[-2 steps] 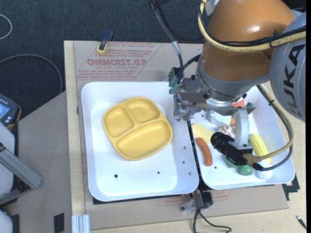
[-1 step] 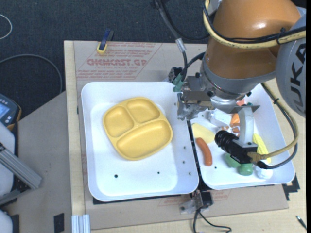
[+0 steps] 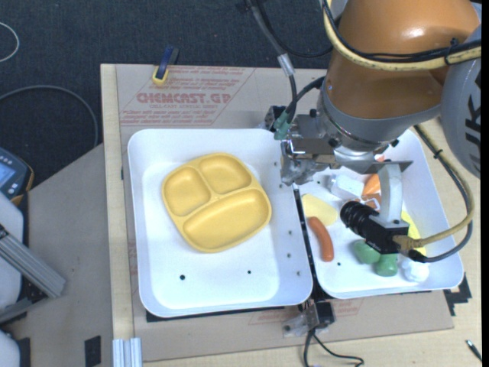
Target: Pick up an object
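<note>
1. Looming over the right-hand shallow white bin [image 3: 447, 270], the grey arm with its orange band [image 3: 405, 44] looks mid-reach; the tool's state cannot be told.
2. Yellow three-compartment plastic plate [image 3: 216, 201] sits in the left-hand bin [image 3: 145, 205].
3. Orange sausage-shaped toy [image 3: 321, 238], nearby, needs a descent.

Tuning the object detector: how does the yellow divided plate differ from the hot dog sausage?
The yellow divided plate is broad and flat with three compartments; the hot dog sausage is a small slim rod.
The plate is pale yellow, the sausage orange-red.
The plate lies alone in the left bin; the sausage lies in the right bin among other items.
Both rest flat on a bin floor.
</note>
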